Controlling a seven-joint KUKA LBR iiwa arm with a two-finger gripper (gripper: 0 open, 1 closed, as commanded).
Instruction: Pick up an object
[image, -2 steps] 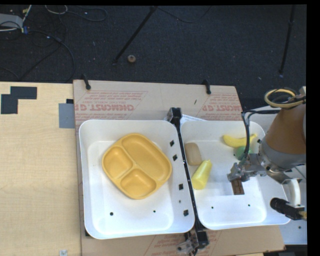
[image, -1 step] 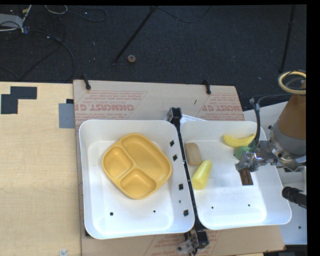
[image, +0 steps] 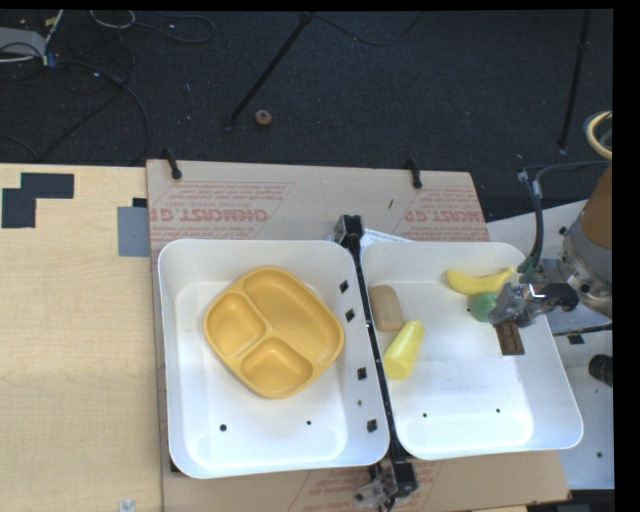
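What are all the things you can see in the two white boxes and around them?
White bins: two, white, side by side on the bench.
Divided plate: one, yellow, in the left bin.
Banana: one, yellow, top of the right bin.
Green object: one, green, just below the banana, beside the pincer.
Yellow block: one, yellow, left part of the right bin.
Tan block: one, tan, just above the yellow block.
Brown piece: one, brown, below the pincer.
Arm: one, reaching in from the right.
Pincer: one, over the right bin.
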